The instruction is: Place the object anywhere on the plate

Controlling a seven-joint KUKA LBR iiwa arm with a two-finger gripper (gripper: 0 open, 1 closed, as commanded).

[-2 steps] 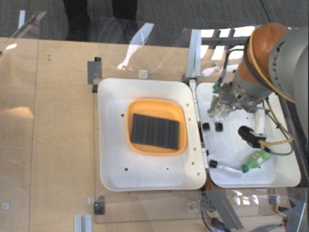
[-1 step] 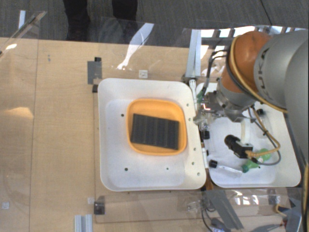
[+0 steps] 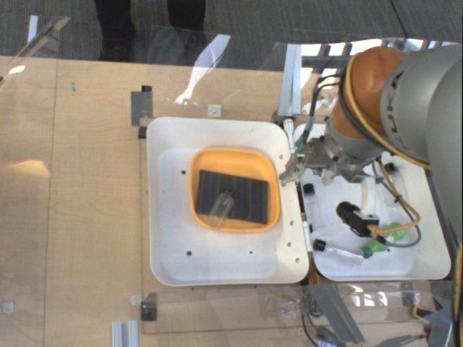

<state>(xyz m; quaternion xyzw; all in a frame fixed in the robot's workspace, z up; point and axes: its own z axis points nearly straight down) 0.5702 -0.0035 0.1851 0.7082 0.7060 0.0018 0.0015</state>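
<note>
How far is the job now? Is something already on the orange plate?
Looks done: a small clear tube lies on the orange plate, partly on a dark ridged pad. In hand: the gripper is at the seam between the plate's bin and the other bin; whether it carries anything I cannot tell. Left: probably only to retreat, if the tube was the object.
</note>
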